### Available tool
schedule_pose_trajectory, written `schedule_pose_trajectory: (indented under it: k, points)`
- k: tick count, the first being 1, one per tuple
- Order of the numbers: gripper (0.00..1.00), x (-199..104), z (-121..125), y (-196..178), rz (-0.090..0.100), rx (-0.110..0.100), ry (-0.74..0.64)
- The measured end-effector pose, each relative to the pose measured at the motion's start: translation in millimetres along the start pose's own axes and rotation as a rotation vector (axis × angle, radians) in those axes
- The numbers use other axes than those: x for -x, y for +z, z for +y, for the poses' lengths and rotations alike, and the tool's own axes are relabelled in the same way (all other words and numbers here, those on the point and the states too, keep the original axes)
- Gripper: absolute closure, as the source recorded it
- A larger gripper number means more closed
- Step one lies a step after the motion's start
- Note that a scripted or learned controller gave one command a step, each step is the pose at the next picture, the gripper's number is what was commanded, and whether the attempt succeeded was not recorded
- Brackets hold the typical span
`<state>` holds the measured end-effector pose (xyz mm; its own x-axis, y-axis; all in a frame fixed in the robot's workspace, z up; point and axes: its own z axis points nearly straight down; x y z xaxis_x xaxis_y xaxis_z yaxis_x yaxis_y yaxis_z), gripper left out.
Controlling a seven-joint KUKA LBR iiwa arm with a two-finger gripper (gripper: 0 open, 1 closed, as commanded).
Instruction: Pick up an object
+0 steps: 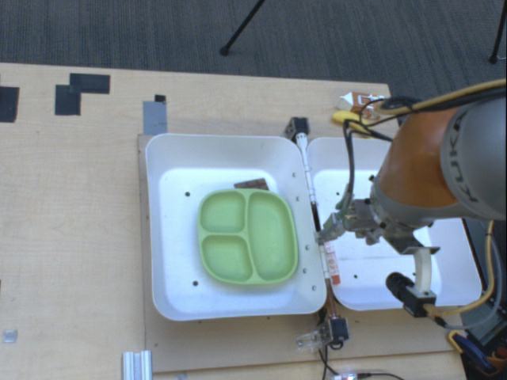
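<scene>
- Where things sit: the arm (432, 161) comes in from the right and hangs over the right bin (451, 291), with its gripper (348, 222) low near that bin's left wall, right by the divide between the two bins.
- Gripper state: honestly can't tell from this angle, the wrist hides too much of it. I see nothing held in it.
- The stuff to pick is over in the left bin (170, 236): a green plate (247, 237) with compartments lies flat in the middle, and a small brown thing (252, 184) peeks out just behind its far edge (can't make out what it is, maybe a block or a bar).
- My take on doing this step well: the gripper is well apart from both objects, so it needs to lift over the bin walls first and cross left before dropping. Going straight sideways looks like a good way to clip the rim.
- The plate is wide and flat, so I'd go for its edge or one of the ridges between compartments, not the middle. The brown thing looks like an easier pinch, but it's touching or nearly touching the plate, so come down on its far side.
- Count: two white bins, one green plate with three compartments, one small brown thing, one arm.
</scene>
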<state>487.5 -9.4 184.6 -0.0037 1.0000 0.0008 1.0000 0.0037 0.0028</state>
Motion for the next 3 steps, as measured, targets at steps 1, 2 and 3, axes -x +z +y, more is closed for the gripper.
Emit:
schedule_pose_trajectory:
  k: [1, 2, 3]
  points:
    - [0.0, 98, -1, 39, -0.002, -0.002, 0.002]
    - [0.0, 77, 1, 98, -0.006, 0.006, 0.003]
    - [1.0, 75, 3, 86, -0.004, 0.011, 0.001]
